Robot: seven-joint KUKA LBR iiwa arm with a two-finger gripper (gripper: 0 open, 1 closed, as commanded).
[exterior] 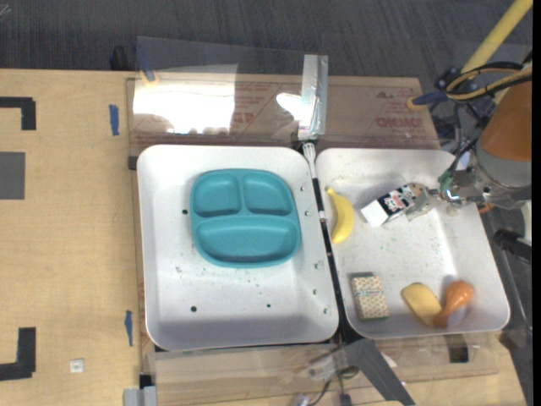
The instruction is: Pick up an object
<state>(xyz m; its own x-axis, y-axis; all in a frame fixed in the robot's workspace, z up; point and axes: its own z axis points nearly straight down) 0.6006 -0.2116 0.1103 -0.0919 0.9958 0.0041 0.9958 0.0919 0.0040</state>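
Two shallow white bins side by side on wooden bench (68,227). Left bin (165,311): teal plastic three-compartment plate (245,218), roughly centred, flat. Right bin (473,252): yellow banana (341,216) at left wall, just beside the divider between bins; small tan patterned rectangular block (369,297) near front, left of centre; yellow oval lemon-like object (420,301) at near right, touching an orange rounded object (457,295) just to its right; small white, black and red box-like object (390,204) in far half, tilted, resting on bin floor.

Grey arm with orange band (511,134) reaching in from right, over far right corner of right bin. Gripper (423,200) low over far part of right bin, pointing left, tip touching or just beside right end of box-like object. Fingers too small and blurred: cannot tell whether parted or closed, nor whether anything is gripped. Box-like object just beside gripper tip, well apart from banana and from near objects.

Clear plastic sheet (220,100) and cardboard (372,108) beyond bins, far side. Yellow cable (499,32) at far right.
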